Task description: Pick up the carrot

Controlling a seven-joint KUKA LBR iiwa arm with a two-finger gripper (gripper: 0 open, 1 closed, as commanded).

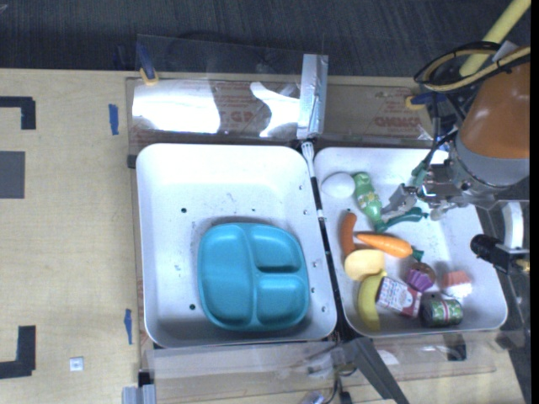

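- Above the bench, the grey arm (497, 133) with its orange band reaches in from the right over the right of 2 white bins.
- The left bin (168, 183) holds 1 blue divided plate (251, 276), lying flat toward its near side.
- The right bin (493, 305) is crowded with toy food: a green bottle-shaped piece (365, 195), a white round piece (338, 185), a yellow lemon-like piece (364, 264), a banana (368, 301), a small carton (397, 297) and a green can (441, 310).
- The gripper (397, 209) hangs low over the middle of that bin, its 2 teal-tipped fingers spread apart with nothing between them.
- The carrot (384, 243) lies on its side just below the fingertips, pointing toward the right, touching the lemon-like piece beneath it and close beside a second orange piece (347, 232) standing along the bin's left wall.
- The step in hand looks like the approach: the grasp is not yet made.
- The next move would call for a short drop toward the carrot's middle, fingers straddling its narrow width, without catching the neighbours crowded against it.
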